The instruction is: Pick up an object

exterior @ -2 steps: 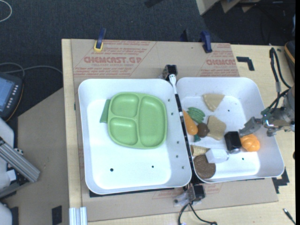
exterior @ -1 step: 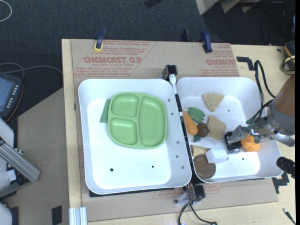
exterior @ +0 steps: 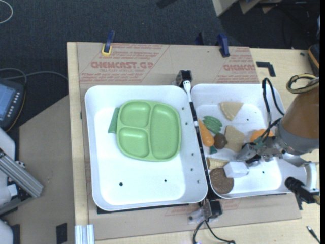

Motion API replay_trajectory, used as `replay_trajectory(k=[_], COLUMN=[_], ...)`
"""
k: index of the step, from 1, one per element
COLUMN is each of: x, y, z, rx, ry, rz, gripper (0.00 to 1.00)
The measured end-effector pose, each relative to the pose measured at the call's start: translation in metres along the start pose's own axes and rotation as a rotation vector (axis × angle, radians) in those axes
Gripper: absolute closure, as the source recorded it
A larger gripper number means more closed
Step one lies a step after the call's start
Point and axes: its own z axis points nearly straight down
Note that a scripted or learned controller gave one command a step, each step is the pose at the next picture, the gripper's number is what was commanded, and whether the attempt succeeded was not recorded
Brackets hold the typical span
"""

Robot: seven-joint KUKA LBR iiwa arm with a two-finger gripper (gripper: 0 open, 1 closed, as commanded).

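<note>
**Claw low over the right bin's clutter**

The arm [exterior: 299, 123] is seen reaching in from the right, with the claw [exterior: 252, 154] brought down into the right bin [exterior: 271, 184]. Whether the claw is apart or together cannot be told, as dark cabling and the wrist hide it, and nothing can be confirmed as held.

The candidate objects are gathered in the right bin: a green leafy piece [exterior: 212, 121] and an orange carrot-like piece [exterior: 205, 134] near the left wall, a small dark round item [exterior: 220, 141] just beside them, two tan wedges [exterior: 231, 110] at the far side and middle, a brown disc [exterior: 222, 180] at the near left corner, and a small white block [exterior: 236, 169] just beside the claw. A small orange item [exterior: 258, 134] lies close behind the claw. The left bin [exterior: 137, 187] carries a green divided plate [exterior: 149, 130].

It is judged that the white block or the orange item is the likeliest target. For a good grasp, one object should be singled out and centred under the claw, a straight descent should be made, and crowding from neighbouring pieces should be avoided. A lift should be made only once contact on both sides is secured.
</note>
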Motion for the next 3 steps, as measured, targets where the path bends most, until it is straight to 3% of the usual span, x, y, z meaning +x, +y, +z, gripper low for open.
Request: replay_trajectory(k=[1,2,3], x=[0.001,0.000,-0.004], y=[0.000,0.000,-0.006], z=[0.013,0.001,-0.059], rx=[-0.001,-0.005,-0.011], ry=[-0.001,-0.003,-0.006], rz=[0.001,0.002,0.001], gripper=[0.00,1.00,1.00])
